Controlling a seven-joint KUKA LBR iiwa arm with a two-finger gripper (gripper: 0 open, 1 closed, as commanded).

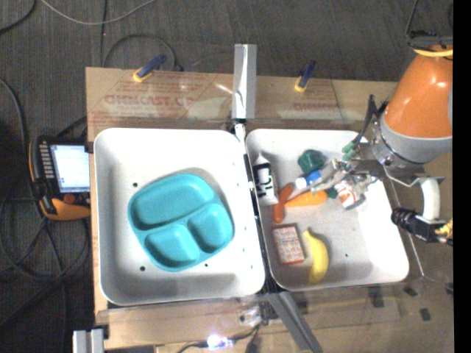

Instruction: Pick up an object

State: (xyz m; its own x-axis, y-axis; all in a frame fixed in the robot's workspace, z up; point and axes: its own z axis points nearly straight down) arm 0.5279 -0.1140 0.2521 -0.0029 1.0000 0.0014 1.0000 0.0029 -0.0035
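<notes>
So the arm (421,109) comes in from the right side, its big orange band sitting up at the top right corner and the grey wrist angling down and leftward over the right bin (383,271). The claw (344,176) ends up low over the upper middle of that bin, right in the thick of the clutter, pointing roughly left. Honestly I can't tell how wide it is or whether it has hold of anything, it's just a tangle of metal and wires there. Right by it there's a small white and red packet thing (349,193), tilted, and just to the left of the tip a white marker with a blue cap (309,180) and a dark green lump (312,158). An orange carrot-ish piece (300,201) lies beside the marker, stretching left toward the bin's wall. A white bottle with a black label (263,181) lies along the left wall. Closer to the front, a banana (317,254) and a red-and-white little box (288,244) lie side by side, well clear of the claw. The left bin (110,271) holds a teal divided plate (181,220). Both bins sit on the counter (184,100).
</notes>
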